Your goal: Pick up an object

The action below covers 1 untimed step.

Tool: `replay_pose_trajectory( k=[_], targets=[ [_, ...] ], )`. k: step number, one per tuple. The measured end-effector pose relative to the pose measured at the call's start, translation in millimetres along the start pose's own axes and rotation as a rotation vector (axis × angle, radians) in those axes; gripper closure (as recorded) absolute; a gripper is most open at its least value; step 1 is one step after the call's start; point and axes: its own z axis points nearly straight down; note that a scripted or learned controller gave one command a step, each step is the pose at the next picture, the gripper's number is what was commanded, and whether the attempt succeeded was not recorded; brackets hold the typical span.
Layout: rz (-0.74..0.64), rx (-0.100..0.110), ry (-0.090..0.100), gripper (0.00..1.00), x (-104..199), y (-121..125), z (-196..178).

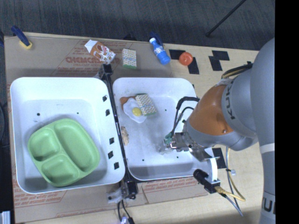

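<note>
White bin (154,169): fried egg (134,111), sponge (145,104) apart from the tool (169,143), grip unclear.

Two white bins (18,125) sit on a brown cardboard-coloured bench (60,62) printed with red lettering and black squares. In the left bin lies a pale green divided plate (63,151). In the right bin lie a white fried egg with a yellow yolk (134,112) and a green-and-cream patterned block (146,104). Along the bench's far edge are a blue bottle with a white band (160,51), an orange ball (186,58), a yellow-green patterned packet (129,58) and an orange-and-white wrapper (100,52). The arm (252,97) is grey with an orange band.
</note>
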Motion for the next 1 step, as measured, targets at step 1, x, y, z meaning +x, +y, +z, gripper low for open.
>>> replay_pose_trajectory(
  k=[1],
  targets=[
    [0.001, -0.004, 0.0, 1.0, 51.7, 87.7, -34.1]
  ],
)
